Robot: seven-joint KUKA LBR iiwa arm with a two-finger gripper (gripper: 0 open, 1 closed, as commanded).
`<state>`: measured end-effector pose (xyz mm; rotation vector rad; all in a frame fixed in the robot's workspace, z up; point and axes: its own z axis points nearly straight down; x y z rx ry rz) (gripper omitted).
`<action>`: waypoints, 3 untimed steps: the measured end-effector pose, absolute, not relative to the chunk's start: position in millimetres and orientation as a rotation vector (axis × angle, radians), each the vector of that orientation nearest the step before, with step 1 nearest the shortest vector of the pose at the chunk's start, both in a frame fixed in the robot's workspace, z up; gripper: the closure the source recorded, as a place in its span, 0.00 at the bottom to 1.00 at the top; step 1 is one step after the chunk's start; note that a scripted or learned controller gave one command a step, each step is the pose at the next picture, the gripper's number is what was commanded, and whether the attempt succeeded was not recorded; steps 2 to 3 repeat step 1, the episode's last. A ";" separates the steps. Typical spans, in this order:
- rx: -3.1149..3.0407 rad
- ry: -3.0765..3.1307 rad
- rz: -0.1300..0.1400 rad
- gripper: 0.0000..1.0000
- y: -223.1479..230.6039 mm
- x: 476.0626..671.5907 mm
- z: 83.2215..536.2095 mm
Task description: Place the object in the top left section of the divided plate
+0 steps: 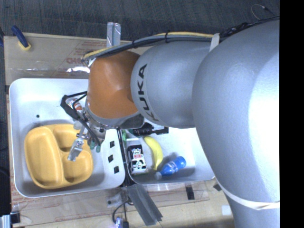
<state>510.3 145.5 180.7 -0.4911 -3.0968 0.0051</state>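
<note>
End effector [76, 148] over divided plate [45, 158]; banana [154, 151] well apart.

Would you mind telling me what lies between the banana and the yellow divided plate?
In the camera view, between the banana and the divided plate lie the gripper, the bins' adjoining walls, and a black-and-white carton.

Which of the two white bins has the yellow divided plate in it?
The left bin, the one under the tool. The yellow divided plate lies in it, while the right bin holds a banana and a blue bottle.
</note>
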 end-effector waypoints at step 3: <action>-0.483 -3.093 0.009 1.00 146.1 510.7 187.8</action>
